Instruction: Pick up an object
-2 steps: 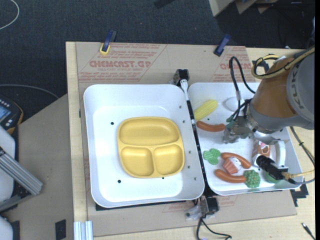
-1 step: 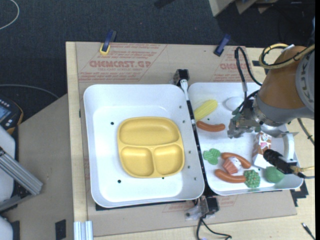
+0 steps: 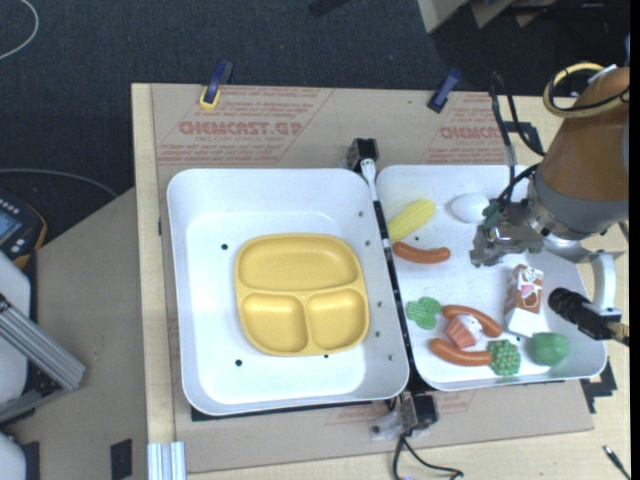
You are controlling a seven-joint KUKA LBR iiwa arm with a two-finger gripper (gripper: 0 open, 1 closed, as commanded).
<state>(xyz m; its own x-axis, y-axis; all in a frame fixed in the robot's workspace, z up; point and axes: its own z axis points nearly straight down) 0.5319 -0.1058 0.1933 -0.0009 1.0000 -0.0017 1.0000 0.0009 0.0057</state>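
Note:
The right white bin [image 3: 440, 180] holds several toy foods. A yellow corn cob [image 3: 412, 217] lies near its left wall, with a red sausage [image 3: 422, 254] just below it. A white egg [image 3: 467, 207] rests at the back. My gripper [image 3: 492, 240] hangs low over the bin's middle, right of the sausage and below the egg, with nothing seen in it. Under it to the right stands a small carton [image 3: 525, 293]. Along the front lie a green broccoli [image 3: 423, 313], two more sausages [image 3: 468, 320] [image 3: 458, 352], another broccoli [image 3: 505, 357] and a round green piece [image 3: 548, 348].
The left white bin [image 3: 190, 268] holds a yellow divided tray [image 3: 300, 293]. A black clamp [image 3: 362, 154] sits where the bins meet at the back. The grey and orange arm [image 3: 590, 158] covers the right bin's far right corner. A black part [image 3: 580, 311] juts over its right rim.

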